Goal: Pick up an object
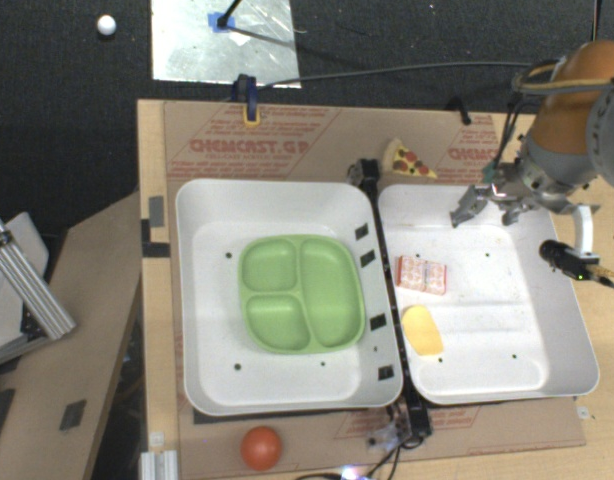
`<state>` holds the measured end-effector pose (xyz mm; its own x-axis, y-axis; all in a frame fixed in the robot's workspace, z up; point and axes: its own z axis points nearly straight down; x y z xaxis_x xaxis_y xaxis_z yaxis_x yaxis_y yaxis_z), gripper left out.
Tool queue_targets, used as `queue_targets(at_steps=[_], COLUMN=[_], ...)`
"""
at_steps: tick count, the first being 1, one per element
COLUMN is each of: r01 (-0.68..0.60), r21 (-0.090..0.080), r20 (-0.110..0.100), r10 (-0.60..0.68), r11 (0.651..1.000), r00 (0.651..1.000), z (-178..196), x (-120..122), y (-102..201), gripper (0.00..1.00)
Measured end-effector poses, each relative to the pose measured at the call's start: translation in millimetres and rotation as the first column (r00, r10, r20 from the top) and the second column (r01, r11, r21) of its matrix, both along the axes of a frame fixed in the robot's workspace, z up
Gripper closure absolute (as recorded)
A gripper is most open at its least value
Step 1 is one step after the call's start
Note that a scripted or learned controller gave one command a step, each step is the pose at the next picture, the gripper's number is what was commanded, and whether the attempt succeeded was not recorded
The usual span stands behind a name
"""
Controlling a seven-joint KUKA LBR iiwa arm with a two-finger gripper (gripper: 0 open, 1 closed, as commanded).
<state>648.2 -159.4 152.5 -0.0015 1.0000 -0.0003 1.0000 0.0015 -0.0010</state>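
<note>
My gripper [490, 211] hangs over the far edge of the right bin [507, 368], its two fingers spread open with nothing between them. A pink-and-white packet [422, 274] lies in the right bin's left part, well to the left of and nearer than the gripper. A yellow oval object [422, 330] lies just in front of the packet. In the left bin [212, 368] sits a green divided plate [301, 293].
A pizza-slice toy [408, 160] lies on the cardboard behind the bins. A red ball [261, 447] rests in front of the left bin. A black divider with clips [380, 268] runs between the bins. A metal rail [22, 273] stands at the left.
</note>
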Motion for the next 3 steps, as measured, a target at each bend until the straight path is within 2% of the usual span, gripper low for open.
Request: queue_targets(at_steps=[1, 2, 3], r01=[0.000, -0.001, -0.002], r21=[0.000, -0.001, -0.001], r20=[0.000, 0.003, 0.007], r10=[0.000, 0.001, 0.002], r11=[1.000, 1.000, 1.000], r00=[1.000, 1.000, 1.000], z=[-58, -67, -56], x=[-8, -7, -6], y=[2, 2, 2], gripper=[0.00, 0.00, 1.00])
